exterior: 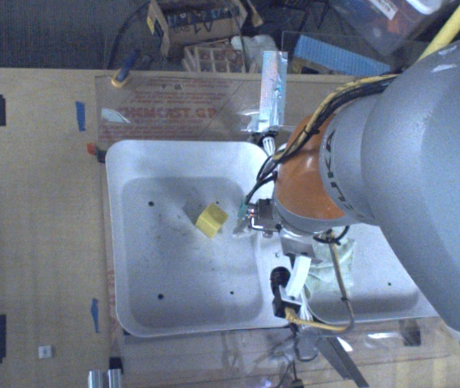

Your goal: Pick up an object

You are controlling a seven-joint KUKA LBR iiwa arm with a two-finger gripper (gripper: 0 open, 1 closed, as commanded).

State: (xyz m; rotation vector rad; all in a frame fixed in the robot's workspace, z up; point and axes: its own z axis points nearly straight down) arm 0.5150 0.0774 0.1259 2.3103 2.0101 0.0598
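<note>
Even, moderately bright light falls from overhead. The left white bin (132, 217) shows soft shading along its inner walls, no hard glare. A small shadow sits beside the yellow block (211, 221). The grey arm (424, 160), at 3 o'clock, is soft and slightly blurred (close to the lens). Overall grainy, low resolution.
</note>
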